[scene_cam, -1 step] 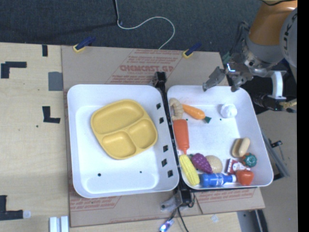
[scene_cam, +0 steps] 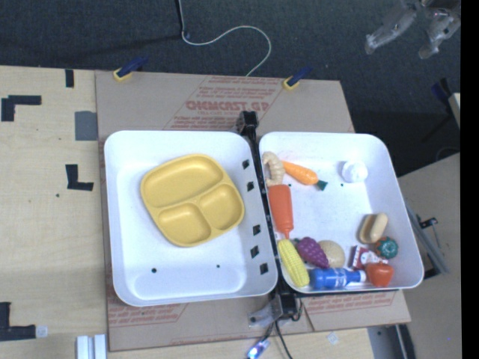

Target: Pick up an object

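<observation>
A yellow divided plate (scene_cam: pixel 192 200) is seen in one white bin (scene_cam: pixel 127 200). In the other white bin (scene_cam: pixel 389 178), an orange carrot (scene_cam: pixel 301 173), yellow corn (scene_cam: pixel 293 262), purple grapes (scene_cam: pixel 311 250) and a blue bottle (scene_cam: pixel 334 278) are seen.

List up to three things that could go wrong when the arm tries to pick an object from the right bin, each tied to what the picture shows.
1. The corn, grapes and blue bottle lie crowded in the bin's near corner, so a grasp there might catch two items or slip.
2. The orange sausage lies along the bin's left wall, leaving little finger room.
3. The gripper is far up off the bench, so a long approach might drift.
</observation>
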